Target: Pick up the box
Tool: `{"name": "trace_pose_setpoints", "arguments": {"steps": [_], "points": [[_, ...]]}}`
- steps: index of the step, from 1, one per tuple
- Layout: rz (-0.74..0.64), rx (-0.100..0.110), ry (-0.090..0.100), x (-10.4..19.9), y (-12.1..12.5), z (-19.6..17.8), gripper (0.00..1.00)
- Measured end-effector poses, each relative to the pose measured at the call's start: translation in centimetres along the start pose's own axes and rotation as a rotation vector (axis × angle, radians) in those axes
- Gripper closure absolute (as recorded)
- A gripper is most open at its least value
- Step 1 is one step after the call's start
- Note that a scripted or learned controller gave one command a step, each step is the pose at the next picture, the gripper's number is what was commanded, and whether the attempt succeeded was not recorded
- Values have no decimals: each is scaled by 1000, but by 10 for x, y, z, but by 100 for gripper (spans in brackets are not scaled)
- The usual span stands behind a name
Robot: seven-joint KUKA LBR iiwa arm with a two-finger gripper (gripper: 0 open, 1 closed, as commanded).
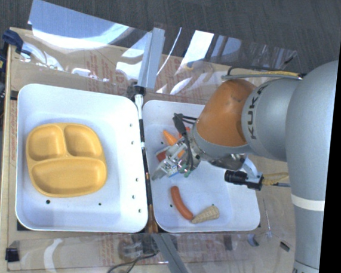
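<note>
While two white bins (78,100) sit side by side, the left holds one yellow tray (66,159); the right holds one sausage (181,202), one cone (205,214) and an orange piece (170,137). Whether the pincer (170,168) is spread cannot be told; the box cannot be made out.

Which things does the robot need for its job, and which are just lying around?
For the job: the hand, low in the right bin; small orange bits beside it, maybe what it is after, too hidden to tell.
Just lying about: yellow plate in the left bin, sausage, cone.
</note>
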State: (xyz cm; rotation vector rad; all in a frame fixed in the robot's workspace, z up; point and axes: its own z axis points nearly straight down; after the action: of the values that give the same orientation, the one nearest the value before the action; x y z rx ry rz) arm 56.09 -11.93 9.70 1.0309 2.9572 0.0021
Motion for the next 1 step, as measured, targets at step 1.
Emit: {"name": "trace_pose_setpoints", "arguments": {"steps": [1], "points": [[-5, -1, -6, -2, 1, -11, 100]]}}
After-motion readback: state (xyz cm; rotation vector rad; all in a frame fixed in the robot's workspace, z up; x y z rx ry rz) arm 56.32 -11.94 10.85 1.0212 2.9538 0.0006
